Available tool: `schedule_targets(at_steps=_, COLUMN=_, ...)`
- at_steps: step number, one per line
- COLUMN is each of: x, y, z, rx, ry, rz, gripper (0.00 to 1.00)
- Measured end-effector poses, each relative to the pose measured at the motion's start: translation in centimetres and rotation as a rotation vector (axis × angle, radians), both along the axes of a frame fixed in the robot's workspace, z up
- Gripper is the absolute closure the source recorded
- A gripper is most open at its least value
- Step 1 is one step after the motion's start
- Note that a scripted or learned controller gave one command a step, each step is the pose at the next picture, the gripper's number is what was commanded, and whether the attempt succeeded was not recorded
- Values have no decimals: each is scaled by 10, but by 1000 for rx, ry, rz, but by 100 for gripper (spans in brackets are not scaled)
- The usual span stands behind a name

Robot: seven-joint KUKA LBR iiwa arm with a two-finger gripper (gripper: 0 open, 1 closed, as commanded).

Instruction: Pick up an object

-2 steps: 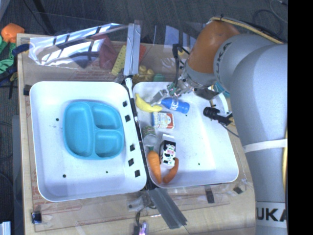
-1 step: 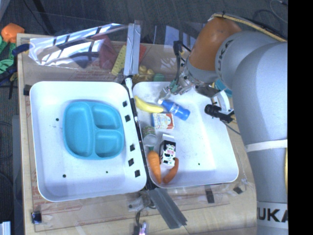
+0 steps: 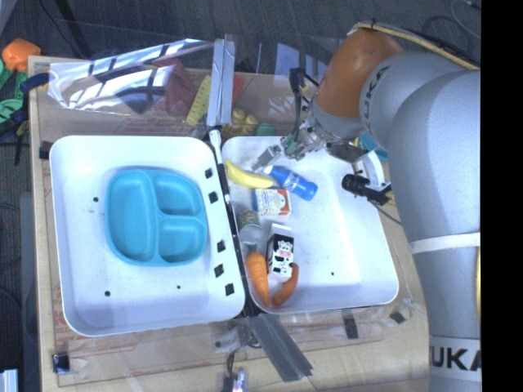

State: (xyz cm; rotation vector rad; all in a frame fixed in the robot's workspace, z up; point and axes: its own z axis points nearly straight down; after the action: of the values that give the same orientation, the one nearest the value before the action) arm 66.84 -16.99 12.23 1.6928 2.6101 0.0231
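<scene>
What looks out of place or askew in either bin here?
Nothing is spilled or broken. The right bin is cluttered along its left wall: banana, blue bottle, small carton and carrot lie crowded at mixed angles. The blue tray sits flat in the left bin.

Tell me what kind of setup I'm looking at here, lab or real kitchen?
Most likely a lab bench for robot grasping trials, not a kitchen: two white bins side by side, toy food such as a banana and carrot, and a KUKA arm reaching in.
</scene>
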Motion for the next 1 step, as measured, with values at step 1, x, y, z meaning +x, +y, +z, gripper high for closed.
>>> schedule_targets(at_steps=1, x=-26, y=6, z=-30, rx=3, ry=35, rz=73, gripper=0)
